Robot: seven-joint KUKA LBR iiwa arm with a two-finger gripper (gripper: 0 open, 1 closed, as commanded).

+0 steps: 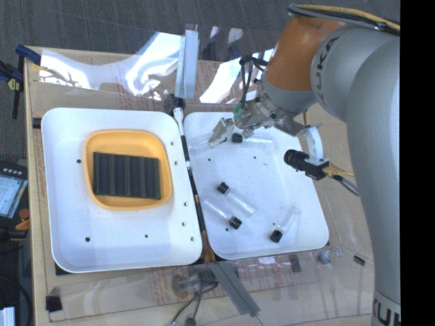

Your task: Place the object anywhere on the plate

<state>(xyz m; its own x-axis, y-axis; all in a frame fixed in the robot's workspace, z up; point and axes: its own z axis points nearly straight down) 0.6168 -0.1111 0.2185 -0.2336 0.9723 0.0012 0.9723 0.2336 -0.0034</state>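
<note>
Your gripper (228, 131) sits low at the far corner of the right bin (309, 240), and you can't tell how far the fingers are spread or whether they grip anything. A small black-capped piece (236, 138) lies right beside the tips. Three clear vials (231, 194) rest nearer the camera. The yellow plate (102, 145) is well off in the other bin. A glancing close could knock that clear, rounded piece away.

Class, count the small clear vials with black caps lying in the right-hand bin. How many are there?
4, perhaps more behind the arm. One vial lies by the tool at the back; two lie mid-bin, one above the other; one lies front right.
</note>
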